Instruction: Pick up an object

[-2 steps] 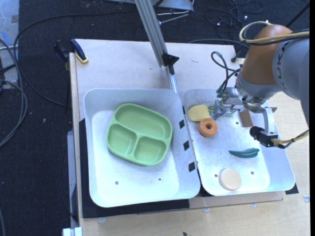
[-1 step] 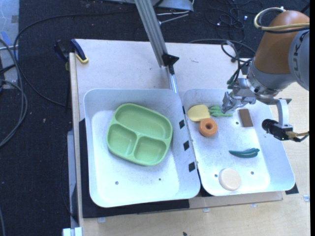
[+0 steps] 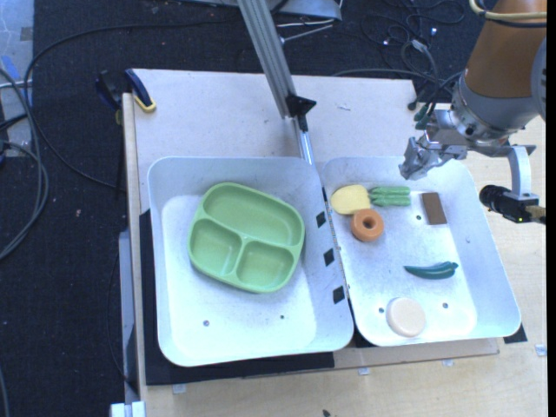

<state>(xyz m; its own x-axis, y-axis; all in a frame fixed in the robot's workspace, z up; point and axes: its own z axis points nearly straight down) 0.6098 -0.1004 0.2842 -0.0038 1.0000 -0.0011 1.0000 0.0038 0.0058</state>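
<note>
The right bin [image 3: 486, 259] holds several small objects: a yellow piece [image 3: 348, 199], green beans [image 3: 390, 196], an orange ring [image 3: 367, 225], a brown block [image 3: 433, 208], a teal pepper [image 3: 432, 270] and a cream disc [image 3: 406, 316]. My gripper [image 3: 420, 162] hangs over the bin's far edge, above and just beyond the beans and the brown block, with nothing seen between its fingers.
The left bin [image 3: 174, 320] carries a light green divided plate [image 3: 248, 236]. A slanted metal pole [image 3: 269, 46] rises behind the bins. Cables lie on the dark floor around the bench. A black fitting [image 3: 508, 201] juts out at the right bin's far right corner.
</note>
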